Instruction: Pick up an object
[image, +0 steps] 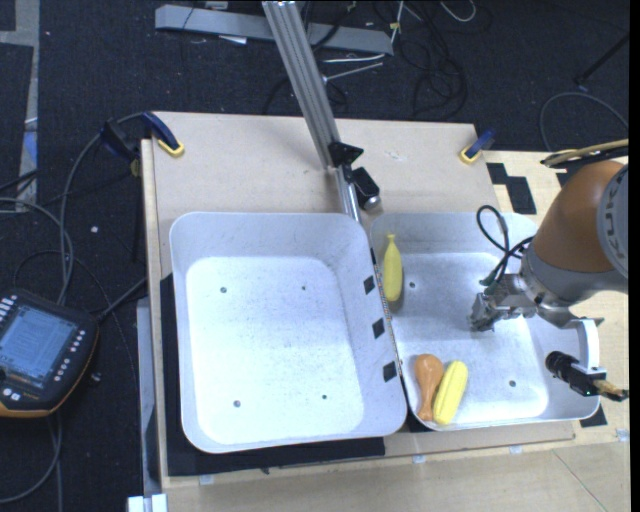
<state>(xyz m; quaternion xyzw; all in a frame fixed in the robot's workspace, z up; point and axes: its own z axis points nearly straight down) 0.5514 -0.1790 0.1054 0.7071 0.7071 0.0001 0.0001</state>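
Observation:
In the right bin (520, 400) lie three small objects. A yellow banana (392, 270) rests along the bin's left wall near the back. A yellow corn-like piece (450, 392) and an orange drumstick-shaped piece (429, 380) lie side by side, touching, at the front left corner. My gripper (484, 318) hangs low over the middle of the right bin, to the right of the banana and above-right of the corn piece. Nothing shows between its fingers. The grey arm with its orange band (590, 210) comes in from the right.
The left bin (200, 420) lies beside the right one, their rims overlapping in the middle. A slanted metal pole (312, 95) rises behind the bins. Clamps sit at the bench's back corners. A teach pendant (35, 350) lies off the bench at the left.

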